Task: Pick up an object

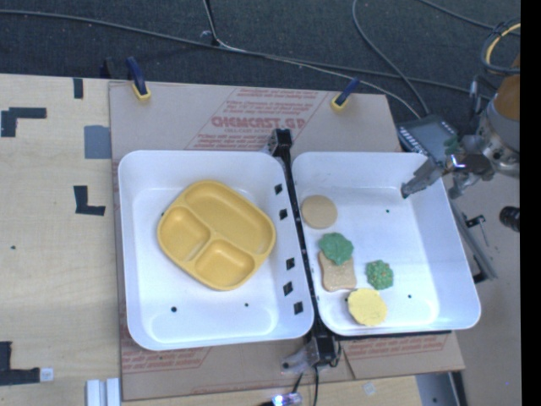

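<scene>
Though near end effector (420, 182) — cookie (319, 211) apart

The arm (499, 125) is seen at the right edge of the scene, its orange band at the far right and the grey wrist bent down and leftward. The gripper (416, 184) is pointed to the left, held raised at the far right. Nothing is seen held by it.

Robotics lab, 2 white bins (135, 227) clamped to bench, loose cables (254, 49), grey carpet (84, 7)
</scene>
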Controlling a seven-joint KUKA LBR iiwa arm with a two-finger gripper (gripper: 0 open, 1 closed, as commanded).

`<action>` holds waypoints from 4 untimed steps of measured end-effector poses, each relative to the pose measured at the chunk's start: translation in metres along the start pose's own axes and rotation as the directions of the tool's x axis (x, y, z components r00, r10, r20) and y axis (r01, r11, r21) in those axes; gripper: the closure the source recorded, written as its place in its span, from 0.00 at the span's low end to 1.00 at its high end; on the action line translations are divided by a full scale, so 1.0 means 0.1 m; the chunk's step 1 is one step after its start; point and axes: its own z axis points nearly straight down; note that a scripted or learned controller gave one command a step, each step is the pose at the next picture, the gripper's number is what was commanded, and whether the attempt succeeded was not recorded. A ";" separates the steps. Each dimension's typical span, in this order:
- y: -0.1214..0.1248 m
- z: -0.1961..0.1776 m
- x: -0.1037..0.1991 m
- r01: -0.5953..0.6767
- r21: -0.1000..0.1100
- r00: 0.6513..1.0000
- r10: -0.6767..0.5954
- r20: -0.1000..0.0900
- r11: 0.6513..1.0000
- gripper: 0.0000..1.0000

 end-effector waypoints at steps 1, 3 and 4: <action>0.02 -0.07 0.01 0.004 -0.012 1.000 -0.004 0.003 1.000 0.00; -0.05 1.01 -0.05 0.004 -0.007 1.000 -0.004 0.002 1.000 0.00; -0.05 1.46 -0.09 0.004 -0.007 1.000 -0.004 0.002 1.000 0.00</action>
